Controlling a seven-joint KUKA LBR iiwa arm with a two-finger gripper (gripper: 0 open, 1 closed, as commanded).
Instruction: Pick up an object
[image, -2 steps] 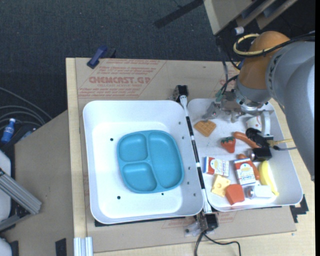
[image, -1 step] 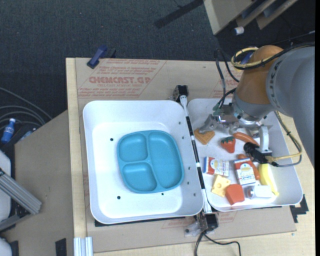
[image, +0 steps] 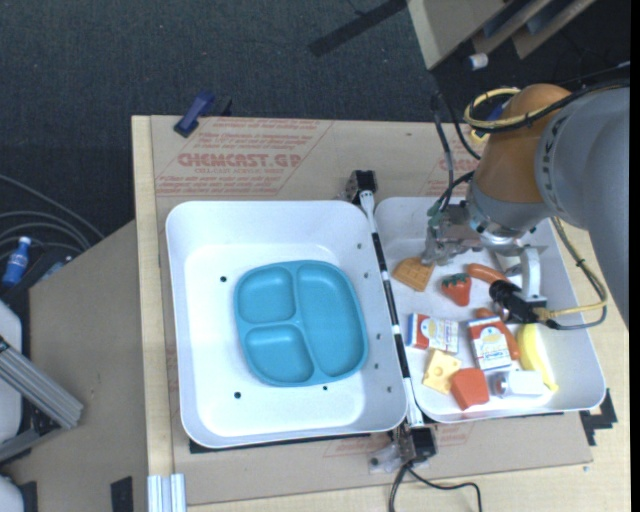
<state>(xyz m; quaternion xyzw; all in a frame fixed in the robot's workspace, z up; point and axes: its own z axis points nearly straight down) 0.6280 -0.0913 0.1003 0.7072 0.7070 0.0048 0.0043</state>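
Observation:
The right bin (image: 592, 385) holds several toy foods. A tan bread-like piece (image: 410, 272) lies near its left wall. A red strawberry-like piece (image: 457, 290) and an orange sausage (image: 486, 271) lie just right of it. Nearer the front lie a white carton (image: 440, 333), an orange-and-white carton (image: 492, 346), a yellow banana (image: 531, 350), a yellow cheese wedge (image: 438, 373) and a red-orange block (image: 470, 388). My gripper (image: 440, 245) hangs low over the bin's back left part, just above and right of the tan piece. Nothing visible is held in it.
The left bin (image: 190, 300) holds a blue divided plate (image: 298, 322). A black clip (image: 362, 184) sits where the bins meet at the back. A blue object (image: 195, 115) lies at the bench's far left corner. Cables (image: 575, 310) loop from the arm over the right bin.

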